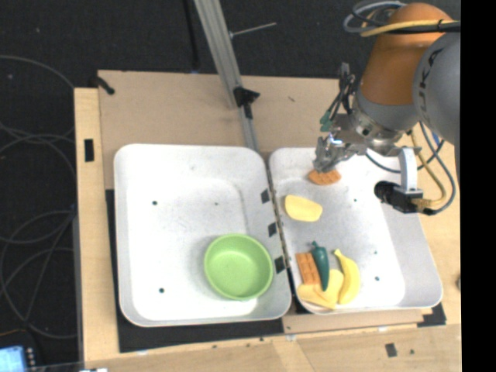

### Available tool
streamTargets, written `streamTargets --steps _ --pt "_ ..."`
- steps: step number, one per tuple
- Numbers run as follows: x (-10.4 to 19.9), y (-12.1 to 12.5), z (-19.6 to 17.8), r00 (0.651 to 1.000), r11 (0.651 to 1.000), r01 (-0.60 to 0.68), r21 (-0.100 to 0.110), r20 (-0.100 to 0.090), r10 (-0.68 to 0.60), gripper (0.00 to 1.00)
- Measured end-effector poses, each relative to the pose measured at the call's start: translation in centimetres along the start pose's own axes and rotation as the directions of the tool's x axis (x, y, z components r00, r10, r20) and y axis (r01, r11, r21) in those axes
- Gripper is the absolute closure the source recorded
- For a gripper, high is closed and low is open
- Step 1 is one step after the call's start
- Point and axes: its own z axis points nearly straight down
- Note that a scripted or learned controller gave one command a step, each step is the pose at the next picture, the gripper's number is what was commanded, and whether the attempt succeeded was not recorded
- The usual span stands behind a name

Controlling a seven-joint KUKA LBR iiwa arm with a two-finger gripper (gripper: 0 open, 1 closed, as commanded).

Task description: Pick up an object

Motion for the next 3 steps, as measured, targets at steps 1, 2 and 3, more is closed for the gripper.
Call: streamTargets --steps 1,2,3 --pt "5.3 1.2 -0.7 1.000 1.000 0.000 0.000 0.000 0.000 1.00" --pt "9.9 3.4 -0.5 1.000 1.000 -0.001 0.000 0.001 0.001 1.00" --pt "14.3 3.5 1.1 1.000 1.000 -0.003 0.004 0.003 0.003 1.00"
